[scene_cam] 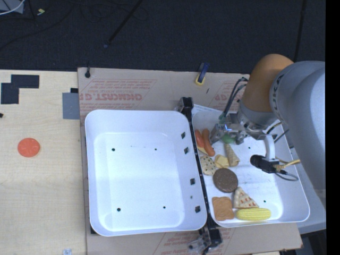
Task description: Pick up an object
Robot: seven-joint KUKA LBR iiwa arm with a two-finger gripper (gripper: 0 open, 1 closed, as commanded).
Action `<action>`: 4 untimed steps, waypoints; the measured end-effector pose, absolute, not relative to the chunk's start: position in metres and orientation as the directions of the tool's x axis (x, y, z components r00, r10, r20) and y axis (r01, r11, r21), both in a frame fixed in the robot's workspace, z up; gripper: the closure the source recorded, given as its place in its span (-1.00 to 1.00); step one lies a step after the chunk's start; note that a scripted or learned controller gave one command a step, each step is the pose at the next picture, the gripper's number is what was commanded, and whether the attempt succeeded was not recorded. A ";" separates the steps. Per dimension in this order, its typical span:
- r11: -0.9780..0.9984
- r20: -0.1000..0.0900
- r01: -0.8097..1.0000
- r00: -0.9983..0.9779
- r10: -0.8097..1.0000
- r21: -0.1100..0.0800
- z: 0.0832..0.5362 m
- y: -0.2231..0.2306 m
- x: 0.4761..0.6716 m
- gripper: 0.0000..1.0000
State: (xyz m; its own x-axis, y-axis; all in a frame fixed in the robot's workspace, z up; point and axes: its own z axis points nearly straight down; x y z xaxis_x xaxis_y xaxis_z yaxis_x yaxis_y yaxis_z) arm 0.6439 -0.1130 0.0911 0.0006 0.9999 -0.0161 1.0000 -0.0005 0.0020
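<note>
From above, the tool (227, 134) is low in the right bin (297, 206), over the toy food at its upper left, beside the carrot (203, 141), likely to grasp something; whether it is spread or pinching anything, I cannot tell.

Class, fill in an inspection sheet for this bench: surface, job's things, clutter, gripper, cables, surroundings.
Surface: cardboard sheet on a wooden bench, bearing the left bin and the right bin.
Job's things: toy foods in the right bin: carrot, brown disc, corn cob, toast slice.
Clutter: nothing seen.
Gripper: gripper low over the right bin's far end.
Cables: black cables on the dark floor.
Surroundings: orange dot on the bench.
</note>
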 end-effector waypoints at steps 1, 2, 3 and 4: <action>-0.003 -0.004 1.000 0.003 1.000 0.000 0.089 -0.122 0.644 -1.00; -0.002 -0.001 1.000 0.002 1.000 -0.001 0.088 -0.128 0.644 -1.00; -0.002 0.000 1.000 0.002 1.000 -0.012 0.097 -0.129 0.642 1.00; -0.002 -0.001 1.000 0.002 1.000 -0.007 0.097 -0.129 0.643 -1.00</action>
